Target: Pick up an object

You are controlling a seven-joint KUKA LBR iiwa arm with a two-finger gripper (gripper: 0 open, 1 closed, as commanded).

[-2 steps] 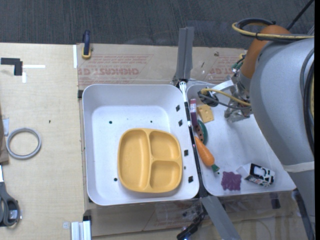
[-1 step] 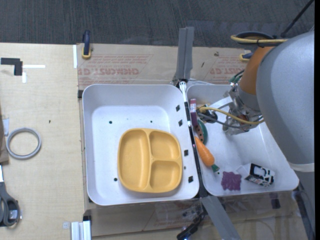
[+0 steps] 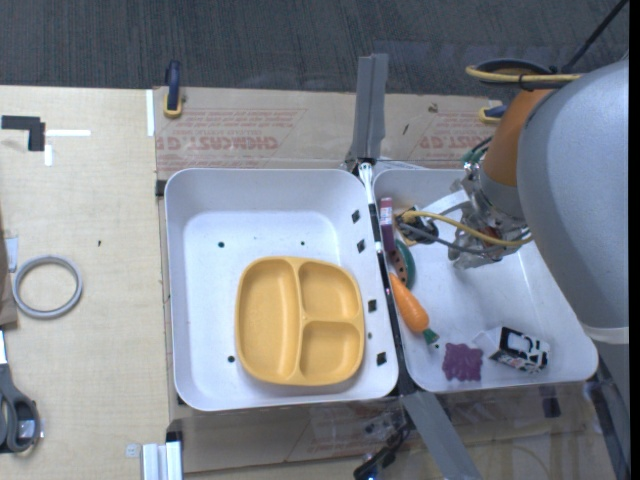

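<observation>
The right bin (image 3: 540,298) holds an orange carrot-shaped toy (image 3: 408,305) along its left wall, a purple grape-like lump (image 3: 461,361) near the front, and a small black and white item (image 3: 522,349) at the front right. A thin maroon stick (image 3: 386,226) and a dark green piece (image 3: 404,264) lie by the left wall. The gripper (image 3: 478,240) hangs low in the back half of this bin, under the grey arm and orange band (image 3: 512,138). Yellow and black cables (image 3: 450,223) loop out to its left.
The left bin (image 3: 200,268) carries a yellow divided plate (image 3: 299,320). A grey tape ring (image 3: 46,286) lies on the bench at far left, scissors (image 3: 18,416) below it. A metal divider (image 3: 371,108) stands between the bins at the back.
</observation>
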